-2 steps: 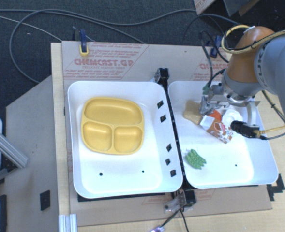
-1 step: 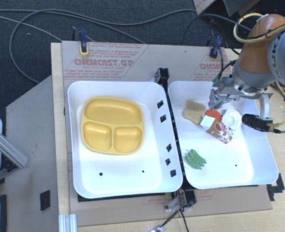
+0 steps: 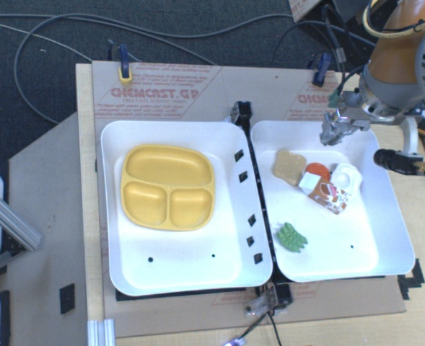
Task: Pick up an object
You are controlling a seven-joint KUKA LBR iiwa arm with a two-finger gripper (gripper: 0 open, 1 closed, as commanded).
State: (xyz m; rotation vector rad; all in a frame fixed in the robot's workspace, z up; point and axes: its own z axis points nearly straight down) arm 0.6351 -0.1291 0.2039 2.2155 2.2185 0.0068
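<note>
My hand [image 3: 336,130] hangs over the right bin's [image 3: 385,254] far edge; I cannot tell its state. The tan bread slice [image 3: 289,166] lies near below (probably light, stiff plastic): I'd pinch across its narrow sides.

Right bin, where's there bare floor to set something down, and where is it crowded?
In the right bin, bare floor lies along the near edge, right of the green toy, and at the far corner below the gripper. The middle is crowded: tan piece, red-and-white packet and white cup cluster together.
</note>
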